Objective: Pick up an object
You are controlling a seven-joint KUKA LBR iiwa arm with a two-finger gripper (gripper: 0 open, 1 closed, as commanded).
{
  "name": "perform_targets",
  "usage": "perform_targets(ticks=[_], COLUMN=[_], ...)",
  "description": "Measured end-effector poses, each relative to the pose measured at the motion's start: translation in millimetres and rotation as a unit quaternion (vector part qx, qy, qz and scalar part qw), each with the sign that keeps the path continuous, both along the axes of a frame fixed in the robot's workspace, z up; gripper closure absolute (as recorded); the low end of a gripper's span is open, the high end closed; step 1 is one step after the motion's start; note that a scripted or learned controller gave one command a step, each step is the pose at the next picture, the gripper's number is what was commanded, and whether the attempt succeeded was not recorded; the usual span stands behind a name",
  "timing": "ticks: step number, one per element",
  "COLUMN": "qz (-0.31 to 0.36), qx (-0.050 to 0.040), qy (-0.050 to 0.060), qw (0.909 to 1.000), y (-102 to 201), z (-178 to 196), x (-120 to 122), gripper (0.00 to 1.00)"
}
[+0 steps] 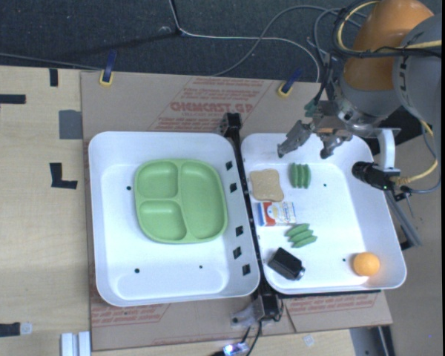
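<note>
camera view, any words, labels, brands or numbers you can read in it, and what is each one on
"CHEMCAST GP": red print on the brown cardboard sheet under the bins, read upside down and blurred, so the reading is unsure.
More red print near the sheet's lower edge: too blurred to read.
Small carton in the right bin, red, white and blue: print too small to read.
Green divided plate in the left bin: no text seen.

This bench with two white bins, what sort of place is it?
Likely a robot test lab: a grey arm's two-finger gripper hangs open over a shallow white bin of toy food, with loose cables behind.
</note>
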State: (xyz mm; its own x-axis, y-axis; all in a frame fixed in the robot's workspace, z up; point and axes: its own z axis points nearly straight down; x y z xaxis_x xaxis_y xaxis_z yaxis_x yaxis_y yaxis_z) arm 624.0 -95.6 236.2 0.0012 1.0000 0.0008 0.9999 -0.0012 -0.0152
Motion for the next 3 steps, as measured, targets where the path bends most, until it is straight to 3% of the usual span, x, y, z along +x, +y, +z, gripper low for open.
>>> perform_targets(ticks=[1,3], qz=[0.001,0.001], qx=[-0.0005,-0.0015], qy=[-0.007,-0.005], qw=[1.0,1.0], y=[0,-6], z=[8,-93], x=[2,12], gripper=[0.0,0.0])
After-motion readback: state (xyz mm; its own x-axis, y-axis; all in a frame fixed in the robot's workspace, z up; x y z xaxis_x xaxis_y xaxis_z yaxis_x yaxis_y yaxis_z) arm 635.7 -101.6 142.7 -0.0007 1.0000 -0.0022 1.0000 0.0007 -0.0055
